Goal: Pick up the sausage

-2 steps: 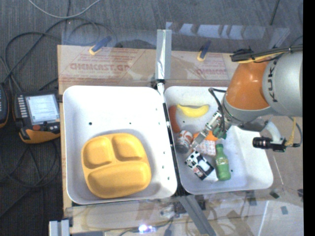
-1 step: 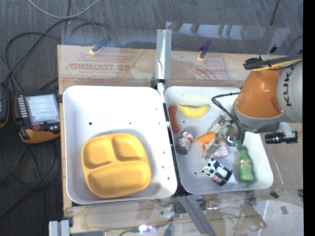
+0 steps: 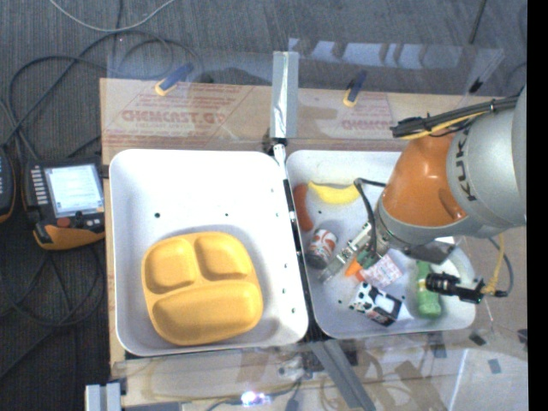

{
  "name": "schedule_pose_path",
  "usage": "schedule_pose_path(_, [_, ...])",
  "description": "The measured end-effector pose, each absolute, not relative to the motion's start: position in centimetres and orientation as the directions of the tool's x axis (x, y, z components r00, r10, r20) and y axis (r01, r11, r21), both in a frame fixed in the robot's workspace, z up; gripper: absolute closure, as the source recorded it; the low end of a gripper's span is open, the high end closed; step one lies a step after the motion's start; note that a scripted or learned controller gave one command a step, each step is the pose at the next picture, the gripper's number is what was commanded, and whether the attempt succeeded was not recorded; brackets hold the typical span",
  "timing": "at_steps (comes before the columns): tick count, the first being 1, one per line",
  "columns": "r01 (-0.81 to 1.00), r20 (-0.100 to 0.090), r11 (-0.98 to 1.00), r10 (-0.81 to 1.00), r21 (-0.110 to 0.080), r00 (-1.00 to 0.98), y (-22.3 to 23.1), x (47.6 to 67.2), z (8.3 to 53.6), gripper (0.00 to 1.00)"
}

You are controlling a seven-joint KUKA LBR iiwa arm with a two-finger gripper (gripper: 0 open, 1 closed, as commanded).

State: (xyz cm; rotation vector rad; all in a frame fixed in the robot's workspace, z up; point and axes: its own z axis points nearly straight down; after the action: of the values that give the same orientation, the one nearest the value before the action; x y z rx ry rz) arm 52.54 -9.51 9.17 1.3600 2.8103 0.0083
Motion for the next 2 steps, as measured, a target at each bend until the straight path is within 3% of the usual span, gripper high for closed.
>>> schedule_pose_path(1, [0.857,0.000,0.515,0.857,-0.004,-0.515,-14.7,57.6,14.5,0.00])
schedule_pose_path(2, [0.835,-0.005,0.551,0.835,0.000,-0.551,-10.5,61.5,9.2,0.00])
